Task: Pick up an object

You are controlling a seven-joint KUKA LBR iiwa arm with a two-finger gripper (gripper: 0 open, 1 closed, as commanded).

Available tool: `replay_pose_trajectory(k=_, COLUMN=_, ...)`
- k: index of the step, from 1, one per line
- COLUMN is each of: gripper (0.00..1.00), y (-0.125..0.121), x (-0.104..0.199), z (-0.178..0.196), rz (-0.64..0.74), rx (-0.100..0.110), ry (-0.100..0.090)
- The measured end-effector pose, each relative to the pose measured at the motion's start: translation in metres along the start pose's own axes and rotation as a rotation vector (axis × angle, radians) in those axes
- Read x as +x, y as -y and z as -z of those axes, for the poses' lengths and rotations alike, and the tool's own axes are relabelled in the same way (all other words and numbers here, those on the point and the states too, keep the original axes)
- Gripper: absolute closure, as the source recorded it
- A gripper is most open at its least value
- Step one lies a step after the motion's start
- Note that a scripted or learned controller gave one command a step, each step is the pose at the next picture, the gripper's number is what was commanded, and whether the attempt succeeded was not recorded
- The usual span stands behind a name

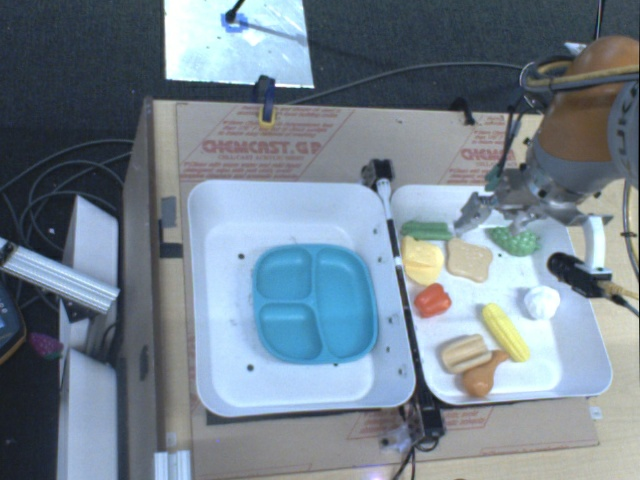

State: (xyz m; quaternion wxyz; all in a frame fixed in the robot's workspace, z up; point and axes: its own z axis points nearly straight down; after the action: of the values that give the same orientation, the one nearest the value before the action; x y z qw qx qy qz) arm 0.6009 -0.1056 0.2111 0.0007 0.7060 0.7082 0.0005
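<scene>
My end effector (478, 214) hangs over the far edge of the right bin (585, 373), fingers spread and gripping nothing, just beside the green pod (426, 230) and the tan bread slice (468, 261). The green grape bunch (515, 239) sits just to its other side. The blue divided plate (314, 302) rests in the left bin (225, 268).

Blue three-compartment plastic plate (315, 303) lies in the left white bin (222, 230); plastic toy foods (470, 260) lie in the right white bin (585, 363), both on the counter (330, 138).
</scene>
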Motion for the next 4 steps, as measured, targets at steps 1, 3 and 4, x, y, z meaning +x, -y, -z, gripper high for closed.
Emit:
replay_pose_trajectory(k=1, gripper=0.00, y=0.042, x=-0.036, z=-0.044, rz=-0.002, rx=0.001, ry=0.001)
replay_pose_trajectory(k=3, gripper=0.00, y=0.095, x=-0.070, z=-0.127, rz=-0.002, rx=0.002, ry=-0.001)
replay_pose_trajectory(k=4, gripper=1.00, y=0.094, x=-0.070, z=-0.116, rz=-0.001, rx=-0.002, ry=-0.001)
